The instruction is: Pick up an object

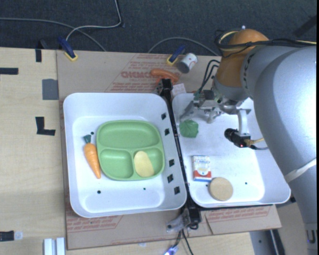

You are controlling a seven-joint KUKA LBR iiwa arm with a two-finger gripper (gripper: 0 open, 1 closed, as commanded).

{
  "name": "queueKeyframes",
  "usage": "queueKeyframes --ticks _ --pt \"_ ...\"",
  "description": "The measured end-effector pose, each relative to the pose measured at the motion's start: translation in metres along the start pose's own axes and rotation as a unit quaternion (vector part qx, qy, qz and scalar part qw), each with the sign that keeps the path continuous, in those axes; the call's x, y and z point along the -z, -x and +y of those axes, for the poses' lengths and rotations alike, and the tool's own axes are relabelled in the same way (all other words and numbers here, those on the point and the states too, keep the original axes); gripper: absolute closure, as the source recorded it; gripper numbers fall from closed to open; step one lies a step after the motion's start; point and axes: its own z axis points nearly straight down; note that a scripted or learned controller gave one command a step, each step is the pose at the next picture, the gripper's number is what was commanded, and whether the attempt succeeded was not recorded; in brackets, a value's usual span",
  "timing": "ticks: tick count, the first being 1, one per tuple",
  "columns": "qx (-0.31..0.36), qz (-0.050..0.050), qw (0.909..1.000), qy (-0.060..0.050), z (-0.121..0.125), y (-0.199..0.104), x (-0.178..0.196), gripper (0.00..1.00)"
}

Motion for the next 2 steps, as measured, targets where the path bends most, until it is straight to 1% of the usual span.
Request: queueKeyframes --ticks 2 --pt "0.0 -0.001 1.0 0.0 -0.027 -0.004 0.001 0.0"
